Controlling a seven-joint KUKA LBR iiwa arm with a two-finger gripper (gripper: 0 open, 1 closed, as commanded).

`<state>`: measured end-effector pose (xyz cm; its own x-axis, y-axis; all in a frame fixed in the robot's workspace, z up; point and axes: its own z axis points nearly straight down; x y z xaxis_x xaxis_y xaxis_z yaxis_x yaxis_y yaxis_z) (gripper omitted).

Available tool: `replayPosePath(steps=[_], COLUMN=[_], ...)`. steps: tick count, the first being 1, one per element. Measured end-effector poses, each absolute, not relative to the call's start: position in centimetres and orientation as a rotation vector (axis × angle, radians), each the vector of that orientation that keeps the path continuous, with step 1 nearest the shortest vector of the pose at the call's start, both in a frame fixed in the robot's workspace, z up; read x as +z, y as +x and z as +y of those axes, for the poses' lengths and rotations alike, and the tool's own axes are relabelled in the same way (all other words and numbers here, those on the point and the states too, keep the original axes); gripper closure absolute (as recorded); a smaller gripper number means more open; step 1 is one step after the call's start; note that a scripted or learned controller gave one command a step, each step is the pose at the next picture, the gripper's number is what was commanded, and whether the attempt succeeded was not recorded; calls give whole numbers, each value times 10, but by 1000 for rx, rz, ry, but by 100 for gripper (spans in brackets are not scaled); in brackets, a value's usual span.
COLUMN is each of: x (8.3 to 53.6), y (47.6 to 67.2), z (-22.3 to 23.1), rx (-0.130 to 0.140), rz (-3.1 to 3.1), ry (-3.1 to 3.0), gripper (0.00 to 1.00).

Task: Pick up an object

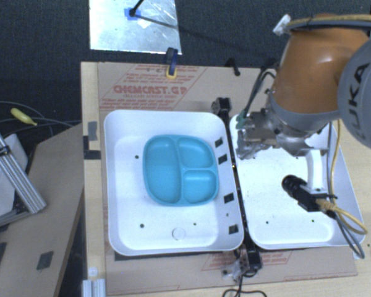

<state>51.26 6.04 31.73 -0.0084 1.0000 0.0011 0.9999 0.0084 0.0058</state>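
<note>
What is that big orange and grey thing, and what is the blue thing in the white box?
The big thing is a robot arm. It reaches in from the right, and a computer program moves it. The picture comes from one camera fixed above the bench, looking down at a slant. On the bench sit two shallow white bins side by side. In the left bin lies a blue plate with three sections. The arm's gripper, its hand for picking things up, hangs over the right bin, close to the wall between the bins. From here I cannot tell whether it holds anything.
</note>
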Motion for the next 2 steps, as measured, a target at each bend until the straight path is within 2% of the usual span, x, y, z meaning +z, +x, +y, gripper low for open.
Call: replayPosePath(steps=[1,2], x=[302,340], y=[486,487], z=[18,101], rx=[-2,10], rz=[2218,2234], ry=[2225,2207], gripper=[100,100])
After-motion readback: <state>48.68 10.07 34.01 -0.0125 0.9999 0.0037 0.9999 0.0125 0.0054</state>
